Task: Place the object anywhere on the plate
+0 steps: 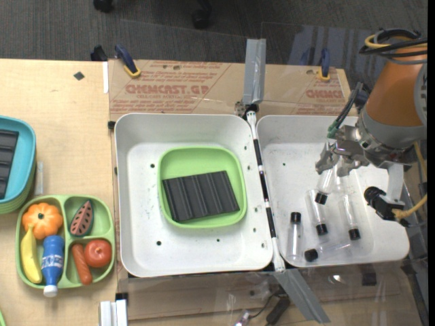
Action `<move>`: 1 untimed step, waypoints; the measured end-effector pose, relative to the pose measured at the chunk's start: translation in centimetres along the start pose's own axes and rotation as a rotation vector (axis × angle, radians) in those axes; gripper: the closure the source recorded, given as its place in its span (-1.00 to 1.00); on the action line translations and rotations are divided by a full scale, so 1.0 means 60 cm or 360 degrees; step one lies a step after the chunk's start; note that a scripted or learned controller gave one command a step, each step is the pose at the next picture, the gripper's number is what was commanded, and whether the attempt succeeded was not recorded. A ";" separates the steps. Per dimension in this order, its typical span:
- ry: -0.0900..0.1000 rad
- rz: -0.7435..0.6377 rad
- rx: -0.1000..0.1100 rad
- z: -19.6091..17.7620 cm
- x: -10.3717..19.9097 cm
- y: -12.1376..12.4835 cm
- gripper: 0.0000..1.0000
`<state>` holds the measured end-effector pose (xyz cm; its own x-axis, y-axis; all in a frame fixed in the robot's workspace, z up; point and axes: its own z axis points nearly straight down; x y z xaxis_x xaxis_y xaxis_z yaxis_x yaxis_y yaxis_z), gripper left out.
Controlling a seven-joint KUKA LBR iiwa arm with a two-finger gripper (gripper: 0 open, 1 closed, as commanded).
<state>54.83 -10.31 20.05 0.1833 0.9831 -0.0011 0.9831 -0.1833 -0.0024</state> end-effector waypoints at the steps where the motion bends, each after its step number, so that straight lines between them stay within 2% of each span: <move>1: 0.0000 0.0000 0.0000 0.000 0.000 0.000 -1.00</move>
<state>54.84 -10.32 20.05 0.1833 0.9831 -0.0012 0.9831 -0.1833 -0.0022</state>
